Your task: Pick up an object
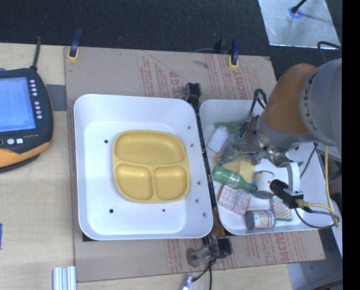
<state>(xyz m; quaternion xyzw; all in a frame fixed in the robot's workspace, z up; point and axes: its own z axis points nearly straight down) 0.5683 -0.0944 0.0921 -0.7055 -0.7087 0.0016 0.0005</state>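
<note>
Even overhead light, moderately bright. Mild glare on the shallow white plastic left bin (89, 162); soft shadows beneath its rim. Overall slightly soft focus, grainy dark floor.

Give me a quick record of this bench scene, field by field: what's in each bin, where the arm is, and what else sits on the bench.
left bin: holds a yellow three-compartment plastic tray, flat, near the middle
right bin: cluttered; green plastic bottle lying on its side, small jar with a grey cap, red-and-white patterned packet
arm: over the right bin, wrist down among the clutter
gripper: hidden by the wrist, state unclear
bench extras: handheld control pendant with a blue screen at the left edge
</note>
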